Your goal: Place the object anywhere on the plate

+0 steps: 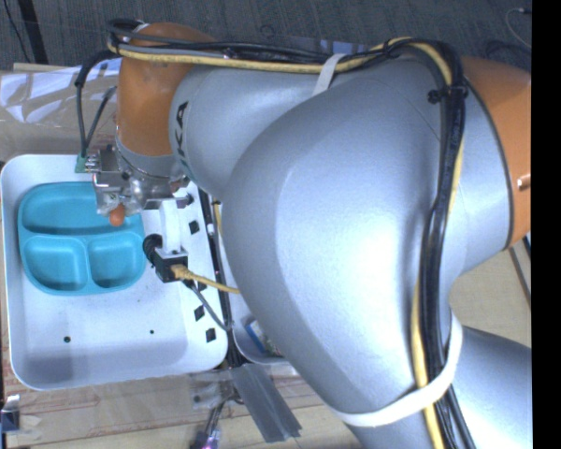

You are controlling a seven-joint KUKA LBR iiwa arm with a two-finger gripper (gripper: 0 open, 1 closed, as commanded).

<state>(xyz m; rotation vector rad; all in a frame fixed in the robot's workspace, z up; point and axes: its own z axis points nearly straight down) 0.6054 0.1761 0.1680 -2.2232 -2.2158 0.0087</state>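
Note:
A blue divided plate point(61, 251) lies in the upper left part of the left white bin point(93, 349). My gripper point(118, 206) hangs over the plate's right rim, by its large upper compartment. A small orange object point(118, 218) shows at the fingertips, pinched between them just above the plate. The orange wrist band point(150, 82) and grey arm rise behind the gripper and hide the plate's far right edge.
The arm's bulky grey body point(355, 232) covers most of the right bin. A yellow cable point(210, 283) and black fittings point(164, 255) hang beside the gripper over the divider between the bins. Bare white floor of the left bin lies below the plate.

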